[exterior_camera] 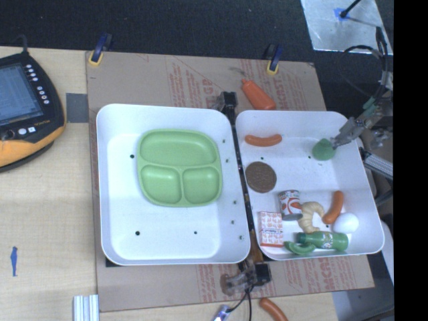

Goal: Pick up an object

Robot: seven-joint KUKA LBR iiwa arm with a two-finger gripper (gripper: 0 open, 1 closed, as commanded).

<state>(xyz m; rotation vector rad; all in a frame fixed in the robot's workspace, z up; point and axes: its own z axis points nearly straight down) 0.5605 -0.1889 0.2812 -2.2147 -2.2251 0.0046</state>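
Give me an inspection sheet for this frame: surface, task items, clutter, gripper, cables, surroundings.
Surface: cardboard sheet clamped on wooden bench, two white bins.
Task items: right bin holds sausage, brown disc, can, white egg, green bottle, small carton.
Clutter: green divided plate in left bin; orange piece outside the bins.
Gripper: gripper at green round object; grasp unclear.
Cables: black cable top right.
Surroundings: teach pendant at left.
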